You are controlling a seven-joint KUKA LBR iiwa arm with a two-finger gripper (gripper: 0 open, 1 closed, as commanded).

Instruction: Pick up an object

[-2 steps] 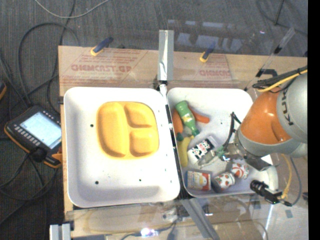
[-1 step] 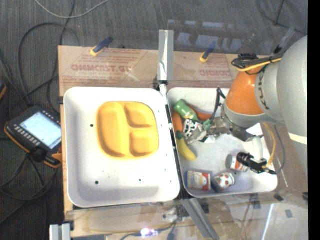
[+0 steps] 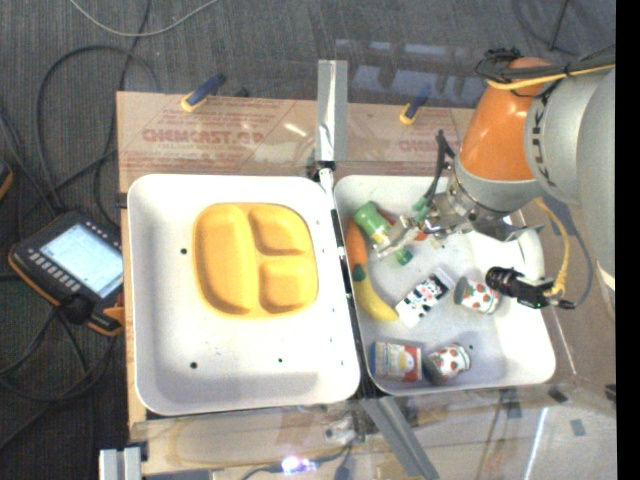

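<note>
Tool (image 3: 402,238) by green, white-capped bottle (image 3: 372,222)

Robot lab: teach pendant (image 3: 72,264), floor cables (image 3: 60,78)

The arm (image 3: 545,128) reaches into the right bin (image 3: 540,363), and its pincer (image 3: 405,238) is low just beside a green bottle (image 3: 372,221). Near them lie a carrot (image 3: 356,249), a banana (image 3: 375,301), a black-and-white box (image 3: 422,299) and two cans (image 3: 420,360). The left bin (image 3: 160,368) holds a yellow divided tray (image 3: 256,257).
</note>
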